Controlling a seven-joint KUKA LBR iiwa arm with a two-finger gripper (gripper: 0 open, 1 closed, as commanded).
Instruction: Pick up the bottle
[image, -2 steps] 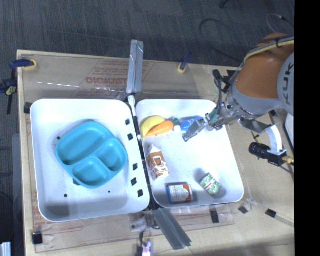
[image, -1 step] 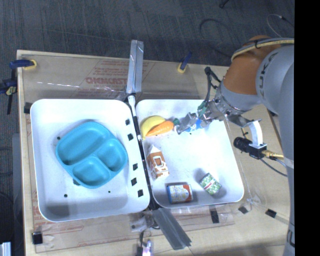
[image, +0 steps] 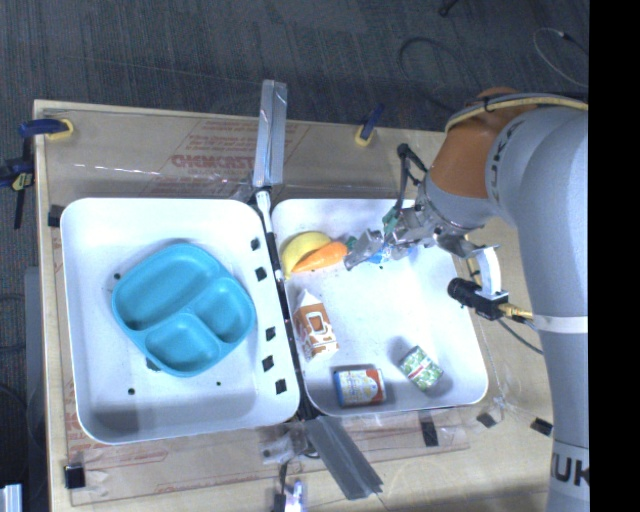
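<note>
A small green-and-white bottle (image: 421, 367) lies on its side near the front right corner of the right bin (image: 455, 300). My gripper (image: 366, 251) is low over the back of that bin, well behind the bottle. Its tip is right beside an orange carrot-like piece (image: 320, 258) and a yellow fruit (image: 303, 245). From this angle the wrist hides the tip.
In the right bin, a small orange-and-white carton (image: 315, 331) lies by the left wall and a can (image: 358, 385) lies at the front. The left bin (image: 90, 380) holds a blue divided tray (image: 184, 308). The arm (image: 540, 200) covers the right side.
</note>
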